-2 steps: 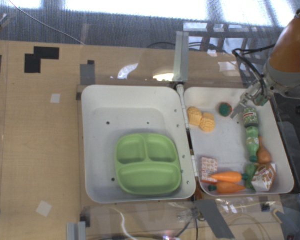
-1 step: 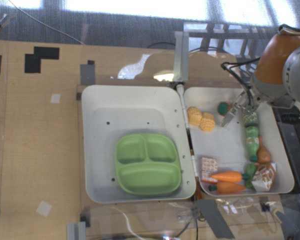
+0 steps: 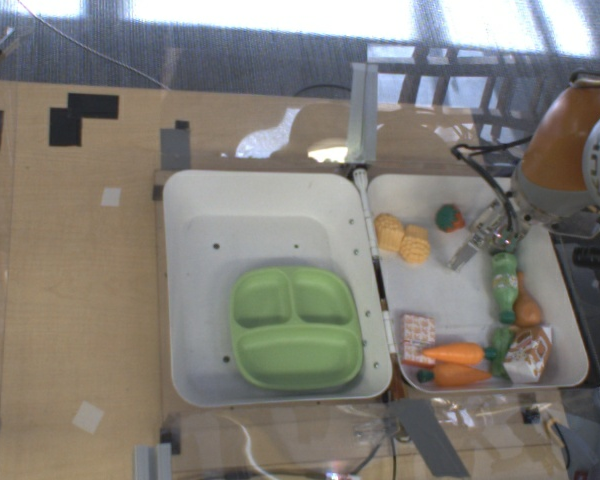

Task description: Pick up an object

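My gripper (image 3: 480, 242) hangs low over the upper right part of the right bin (image 3: 435, 293), with nothing visibly in it. Just to its upper left lies a small red and green fruit (image 3: 449, 217). A green bottle (image 3: 504, 280) lies right below it, and two yellow corn pieces (image 3: 401, 238) sit to its left. Along the bin's lower edge lie two orange carrots (image 3: 454, 363), a pink patterned packet (image 3: 418, 329) and a white carton (image 3: 528, 354). A brown-orange item (image 3: 527, 311) rests beside the bottle's lower end.
The left bin (image 3: 210, 218) bears a green divided plate (image 3: 296, 326) in its lower half. A metal post (image 3: 361, 113) stands behind the wall between the bins. The arm's orange band (image 3: 570, 133) looms over the right bin's far right corner.
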### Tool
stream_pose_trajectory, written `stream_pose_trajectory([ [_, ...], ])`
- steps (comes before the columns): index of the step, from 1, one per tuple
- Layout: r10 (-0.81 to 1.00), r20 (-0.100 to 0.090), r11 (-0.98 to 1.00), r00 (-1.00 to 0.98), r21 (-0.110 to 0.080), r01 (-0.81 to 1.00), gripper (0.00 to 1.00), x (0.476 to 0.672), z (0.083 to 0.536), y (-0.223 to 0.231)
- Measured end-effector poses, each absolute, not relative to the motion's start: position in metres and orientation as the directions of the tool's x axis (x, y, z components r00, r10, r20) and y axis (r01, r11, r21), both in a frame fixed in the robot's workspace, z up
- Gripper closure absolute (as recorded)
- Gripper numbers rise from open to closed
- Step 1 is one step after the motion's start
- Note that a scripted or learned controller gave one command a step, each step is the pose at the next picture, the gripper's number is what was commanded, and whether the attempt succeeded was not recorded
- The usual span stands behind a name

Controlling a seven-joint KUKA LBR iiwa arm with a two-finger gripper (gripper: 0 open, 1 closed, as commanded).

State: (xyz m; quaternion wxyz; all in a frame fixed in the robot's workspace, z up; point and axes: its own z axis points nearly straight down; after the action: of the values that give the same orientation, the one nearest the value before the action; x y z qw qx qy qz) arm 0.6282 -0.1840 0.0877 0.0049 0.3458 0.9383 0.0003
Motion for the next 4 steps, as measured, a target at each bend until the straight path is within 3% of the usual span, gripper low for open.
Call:
stream_pose_trajectory([
  [1,0.691,-0.010,0.723,-0.723,0.005,0.691,0.00,0.608,0.088,-0.184],
  [2,0.684,-0.023,0.729,-0.729,0.012,0.684,1.00,0.613,0.103,-0.183],
  [3,0.788,-0.016,0.615,-0.615,0.013,0.788,1.00,0.551,0.236,-0.163],
  [4,0.830,-0.003,0.558,-0.558,0.005,0.830,1.00,0.536,0.229,-0.107],
])
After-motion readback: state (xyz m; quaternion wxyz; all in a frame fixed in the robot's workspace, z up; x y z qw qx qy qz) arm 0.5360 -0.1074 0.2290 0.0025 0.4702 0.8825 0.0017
